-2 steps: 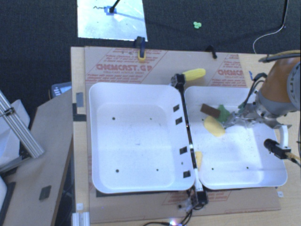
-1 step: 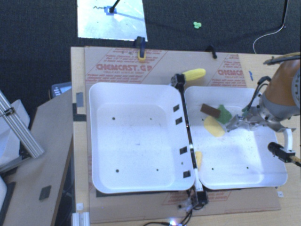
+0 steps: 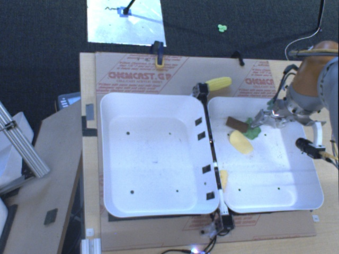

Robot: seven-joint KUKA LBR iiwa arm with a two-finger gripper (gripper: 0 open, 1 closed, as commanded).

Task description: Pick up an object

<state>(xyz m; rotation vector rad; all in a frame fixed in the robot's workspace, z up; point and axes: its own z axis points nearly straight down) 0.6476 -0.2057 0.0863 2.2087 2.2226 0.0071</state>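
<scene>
The jaws of the gripper [image 3: 258, 121] are too small and too blurred here to read, so whether they stand apart or together cannot be told, and nothing is visibly clamped between them. Nearest the camera lie the front rims of the two white bins; the left bin [image 3: 151, 202] carries no loose items, and a small yellow piece [image 3: 223, 179] sits against the divider on the near-left side of the right bin [image 3: 296, 194]. Farther in, a yellow object [image 3: 240, 142] lies on the floor of the right bin, apart from the walls. Just behind it, a green object [image 3: 252, 133] and a brown block [image 3: 236, 124] lie touching or nearly touching, and the gripper tip sits directly at the green object. For a sound pick, the tip should probably centre over one item alone, descend squarely, and close across its narrower side; the yellow object, standing free, appears the easier target, while the green and brown pair risks a double or glancing contact. Beyond the bins, a corn cob [image 3: 218, 83] rests on the cardboard sheet [image 3: 137, 70]. The arm [image 3: 310, 83] is cut off by the right frame edge, and the contact between tip and green object is not resolvable.
</scene>
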